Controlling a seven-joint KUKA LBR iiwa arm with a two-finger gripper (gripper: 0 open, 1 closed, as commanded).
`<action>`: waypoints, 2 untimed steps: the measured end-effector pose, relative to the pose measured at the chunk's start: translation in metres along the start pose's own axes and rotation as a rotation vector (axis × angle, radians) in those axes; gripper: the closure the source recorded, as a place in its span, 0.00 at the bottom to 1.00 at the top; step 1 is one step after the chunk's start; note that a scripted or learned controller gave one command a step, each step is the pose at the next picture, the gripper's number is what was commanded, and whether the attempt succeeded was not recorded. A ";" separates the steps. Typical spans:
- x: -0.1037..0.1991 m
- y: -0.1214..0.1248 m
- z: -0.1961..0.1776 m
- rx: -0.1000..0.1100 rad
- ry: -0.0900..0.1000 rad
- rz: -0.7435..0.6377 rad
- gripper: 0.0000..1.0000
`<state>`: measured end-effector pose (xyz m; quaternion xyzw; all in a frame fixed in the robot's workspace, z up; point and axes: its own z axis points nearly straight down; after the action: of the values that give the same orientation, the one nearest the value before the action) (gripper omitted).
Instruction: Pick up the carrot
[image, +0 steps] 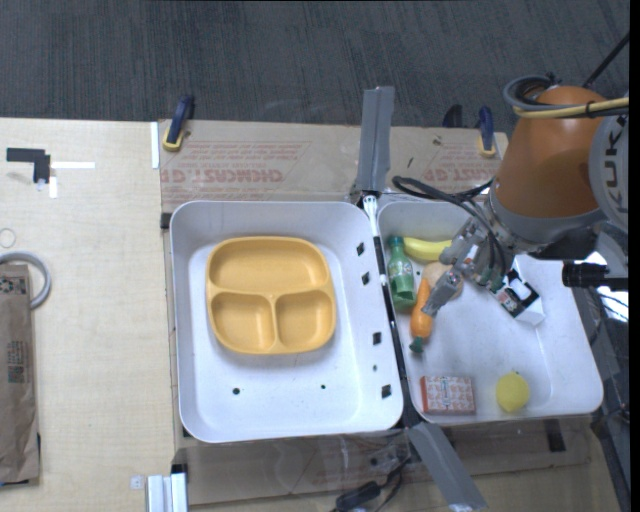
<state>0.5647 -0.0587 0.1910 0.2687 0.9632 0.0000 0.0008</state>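
**Claw at the carrot, grasp unconfirmed**

While my claw (447, 288) hangs low in the right bin (560, 405), the carrot (422, 310) lies directly under and just to the left of its tip, slanted, with its green stub pointing toward the bin's near edge. One finger (443, 292) appears to touch or overlap the carrot's upper end; whether the claw is released or clenched I cannot tell, and I see no carrot clearly between the fingers, so no hold is recorded.

Findings around the claw: a green bottle (401, 272) stands just left of it, close beside the carrot; a banana (430, 248) lies just behind it, toward the far wall. A yellow ball (513, 391) and a small red box (447, 394) sit well in front, near the bin's front edge. The left bin (200, 400), with its yellow divided tray (270, 294), lies beyond the bottle and has no part in this step.

Recommendation, as judgement: straddle the carrot across its narrow width, at its thick upper half, with the fingers square to its long axis. Keep the left finger out of the bottle, which crowds that side. Close fully, then lift straight up and check that the carrot rises with the claw.
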 end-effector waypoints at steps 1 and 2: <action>0.035 -0.018 0.001 0.001 0.005 -0.177 0.00; -0.005 -0.009 0.000 -0.001 -0.001 -0.285 0.00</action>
<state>0.5639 -0.0688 0.1913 0.1294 0.9916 0.0002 0.0015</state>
